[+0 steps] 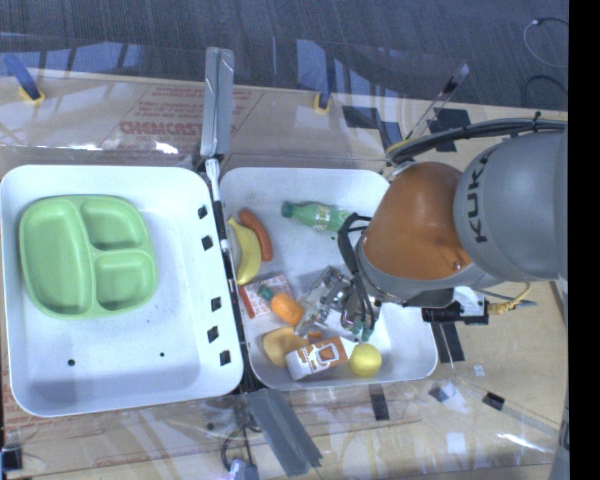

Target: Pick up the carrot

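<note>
The carrot [285,309] lies in the right bin [405,360], a short orange piece near that bin's left wall, below the banana and just left of the gripper's fingertips.

Going from the left: the left bin [110,378] holds a light green divided plate [87,256] with three compartments, set in its upper left part. Black clips run down the seam between the two bins.

In the right bin, a yellow banana [246,252] lies along the left wall, with a reddish sausage [257,233] touching its upper right side. Under the carrot sits a small flat packet with orange and white print, too blurred to read. Lower still is a rounded yellow-orange fruit [277,345], and beside it a small carton [316,357] with orange and white markings lying on its side. A lemon [365,360] rests just right of the carton, near the bin's bottom wall. A green bottle [318,215] lies on its side toward the top of the bin.

The gripper [325,303] is down inside the right bin, its metallic fingers pointing left toward the carrot; whether they are spread or closed I cannot tell, and nothing is clearly between them. The arm [510,208], grey with its orange band, covers the bin's right part.
</note>
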{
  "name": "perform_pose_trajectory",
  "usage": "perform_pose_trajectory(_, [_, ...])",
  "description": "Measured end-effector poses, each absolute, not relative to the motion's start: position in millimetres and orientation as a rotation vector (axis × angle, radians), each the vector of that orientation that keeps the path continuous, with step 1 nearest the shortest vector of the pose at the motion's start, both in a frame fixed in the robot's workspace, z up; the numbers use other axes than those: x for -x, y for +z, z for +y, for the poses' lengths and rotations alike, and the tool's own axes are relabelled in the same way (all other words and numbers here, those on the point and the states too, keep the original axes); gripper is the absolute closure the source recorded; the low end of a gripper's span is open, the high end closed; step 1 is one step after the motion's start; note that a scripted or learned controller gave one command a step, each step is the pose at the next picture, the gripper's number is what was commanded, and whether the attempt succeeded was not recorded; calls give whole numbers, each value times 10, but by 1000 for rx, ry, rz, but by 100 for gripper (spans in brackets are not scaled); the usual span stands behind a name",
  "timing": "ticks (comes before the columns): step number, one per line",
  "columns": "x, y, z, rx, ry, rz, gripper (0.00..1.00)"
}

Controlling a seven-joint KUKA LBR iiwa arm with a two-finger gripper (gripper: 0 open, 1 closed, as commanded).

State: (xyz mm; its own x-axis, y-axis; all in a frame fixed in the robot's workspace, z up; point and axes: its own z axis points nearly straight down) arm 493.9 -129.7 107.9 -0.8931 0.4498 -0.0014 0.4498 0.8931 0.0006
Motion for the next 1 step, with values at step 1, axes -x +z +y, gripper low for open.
perform_pose_trajectory(1, [-5454,1656,-926,-713,0,3059,100])
